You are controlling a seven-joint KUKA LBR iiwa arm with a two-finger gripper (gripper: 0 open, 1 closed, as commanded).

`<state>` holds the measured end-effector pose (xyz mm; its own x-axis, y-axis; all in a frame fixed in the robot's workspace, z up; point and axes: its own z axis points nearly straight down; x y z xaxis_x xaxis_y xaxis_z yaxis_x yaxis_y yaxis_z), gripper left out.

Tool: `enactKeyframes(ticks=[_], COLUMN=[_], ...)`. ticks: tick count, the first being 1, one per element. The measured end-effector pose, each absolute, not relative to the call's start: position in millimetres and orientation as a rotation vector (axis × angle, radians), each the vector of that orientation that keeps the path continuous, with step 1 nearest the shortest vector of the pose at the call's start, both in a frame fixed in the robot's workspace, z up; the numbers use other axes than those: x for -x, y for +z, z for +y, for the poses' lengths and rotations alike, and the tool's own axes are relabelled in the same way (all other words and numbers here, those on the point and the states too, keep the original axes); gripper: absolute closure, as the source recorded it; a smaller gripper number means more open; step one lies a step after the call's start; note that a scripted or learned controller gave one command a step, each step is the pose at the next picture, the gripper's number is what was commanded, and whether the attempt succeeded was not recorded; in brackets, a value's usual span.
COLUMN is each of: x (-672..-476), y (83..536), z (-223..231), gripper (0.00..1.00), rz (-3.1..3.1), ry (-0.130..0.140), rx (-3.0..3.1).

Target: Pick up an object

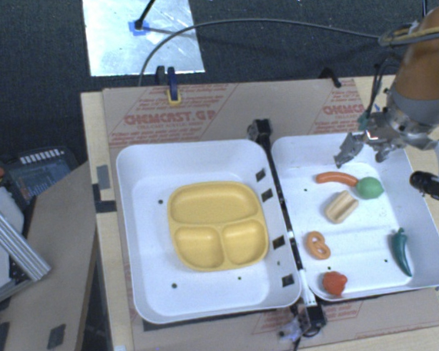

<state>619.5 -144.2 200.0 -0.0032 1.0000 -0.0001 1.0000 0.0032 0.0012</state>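
Seen from above at a slant, a tan surface (69, 216) carries two shallow white bins side by side on a sheet of printed cardboard (198, 111). The left bin (142, 217) holds a yellow tray (216, 225) with three compartments, lying flat near the bin's middle. The right bin (421, 259) holds several toy foods. A red-orange sausage (335, 177) lies near the top, just left of a green ball (370, 188) that it nearly touches. Below them sits a tan bread roll (341, 207), tilted. Lower still is an orange pretzel (316, 245), and near the bottom edge a red tomato (334, 282). A dark green pepper (400, 251) lies by the bin's right wall, well apart from the rest. The grey arm (418, 74), with its orange band, reaches in from the right over the right bin's upper corner. Its pincer (364, 149) hangs above the sausage and green ball with its two dark fingers (348, 153) spread apart and pointing down to the left; nothing sits between them, and none of the toys is lifted. Beyond the bins, a shiny metal sheet (142, 30) lies on dark carpet, with a cable (267, 23) curving across toward the arm.
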Motion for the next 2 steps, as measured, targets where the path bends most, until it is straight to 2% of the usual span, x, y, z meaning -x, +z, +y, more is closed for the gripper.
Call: enactKeyframes(ticks=[1, 2], x=[-612.9, -612.3], y=[156, 94], z=[-146, -145], gripper=[0.0, 0.0], rz=[2.223, 2.224], ry=[-0.001, -0.001], rx=[-2.22, -2.22])
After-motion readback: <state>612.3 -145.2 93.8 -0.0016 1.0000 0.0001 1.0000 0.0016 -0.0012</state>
